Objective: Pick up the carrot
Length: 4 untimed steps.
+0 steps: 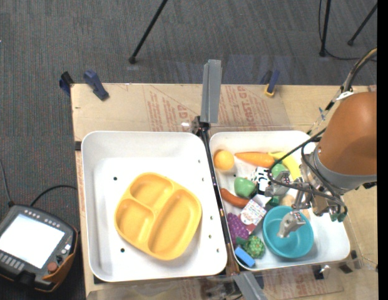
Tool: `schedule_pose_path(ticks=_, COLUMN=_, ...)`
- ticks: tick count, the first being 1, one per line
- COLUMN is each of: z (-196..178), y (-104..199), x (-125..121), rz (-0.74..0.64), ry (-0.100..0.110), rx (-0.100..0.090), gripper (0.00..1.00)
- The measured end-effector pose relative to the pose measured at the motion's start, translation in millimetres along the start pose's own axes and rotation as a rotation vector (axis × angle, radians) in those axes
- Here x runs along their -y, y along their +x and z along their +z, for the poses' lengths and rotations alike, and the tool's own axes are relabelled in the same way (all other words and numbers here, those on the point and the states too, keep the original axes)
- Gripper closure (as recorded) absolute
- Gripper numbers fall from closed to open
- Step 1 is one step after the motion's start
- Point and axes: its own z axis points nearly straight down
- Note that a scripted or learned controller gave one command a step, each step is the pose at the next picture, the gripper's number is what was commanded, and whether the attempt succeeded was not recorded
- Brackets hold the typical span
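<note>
- Bench (150, 105): a brown board carrying two white bins side by side.
- Left bin (97, 167): holds one yellow tray (158, 215) with three compartments, nothing in them.
- Right bin (335, 245): crowded with toy food and a few dishes, most of it towards the divider.
- Arm (350, 139): reaches in from the right, its orange band above the wrist hanging over the right bin's right half.
- Gripper (293, 220): sits above the teal bowl (288, 242) at the bin's near side; whether it is spread or closed I cannot tell, and I see nothing pinched in it.
- Carrot (255, 159): lies on its side near the right bin's far wall, just beside an orange (223, 160) on its left and apart from the gripper.
- Smaller items: a green pepper (245, 186), a sausage-like piece (234, 198), purple grapes (238, 225), broccoli (255, 247) and a blue block (244, 257) run down the divider side.
- Step in hand: by my reading, the approach; the carrot is untouched and no grasp has begun.
- Next move: it likely calls for travel towards the far wall, then a descent with the fingers across the carrot's width, keeping clear of the orange and pepper.
</note>
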Motion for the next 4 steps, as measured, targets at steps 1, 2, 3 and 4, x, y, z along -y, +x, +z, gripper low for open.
schedule_pose_path(ticks=1, z=83.6, y=-45.6, x=-16.6, rz=-0.391, ry=-0.002, rx=-0.003, gripper=0.00)
schedule_pose_path(ticks=2, z=99.3, y=-91.8, x=-3.4, rz=-0.107, ry=0.000, rx=0.003, gripper=0.00)
schedule_pose_path(ticks=3, z=124.3, y=-32.6, x=14.0, rz=-0.171, ry=0.001, rx=0.003, gripper=0.00)
schedule_pose_path(ticks=4, z=125.8, y=-122.9, x=-5.9, rz=-0.039, ry=0.001, rx=0.002, gripper=0.00)
